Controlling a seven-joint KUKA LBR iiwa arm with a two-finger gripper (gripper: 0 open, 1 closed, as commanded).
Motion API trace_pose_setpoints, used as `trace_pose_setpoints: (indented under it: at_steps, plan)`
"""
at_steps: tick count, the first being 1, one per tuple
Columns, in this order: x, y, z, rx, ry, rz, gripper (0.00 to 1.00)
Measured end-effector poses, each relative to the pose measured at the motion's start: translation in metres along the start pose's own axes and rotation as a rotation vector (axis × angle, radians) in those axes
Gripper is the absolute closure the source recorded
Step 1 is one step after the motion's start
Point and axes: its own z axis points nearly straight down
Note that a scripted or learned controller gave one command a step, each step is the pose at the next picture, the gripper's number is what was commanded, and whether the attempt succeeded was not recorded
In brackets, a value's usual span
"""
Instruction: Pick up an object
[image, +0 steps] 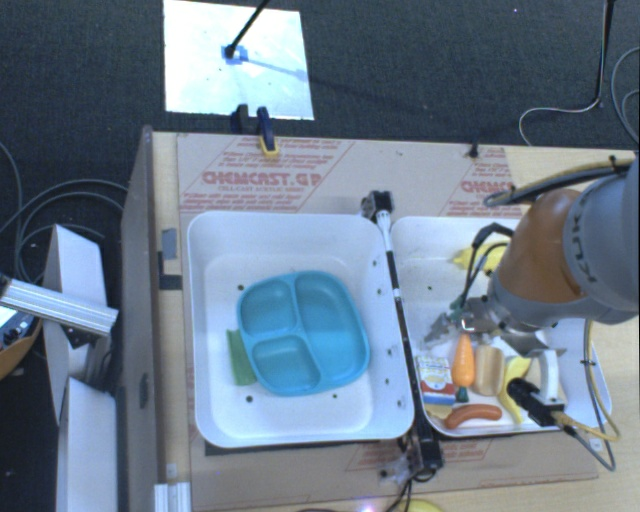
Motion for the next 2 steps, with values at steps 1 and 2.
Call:
trace_pose_setpoints:
  at_steps: [1,2]
  plan:
    - [-0.001,0.004,-0.012,-0.008,-0.001,-0.002,1.00]
    - [0.090,0.046,-0.108,-0.018,0.001,-0.015,1.00]
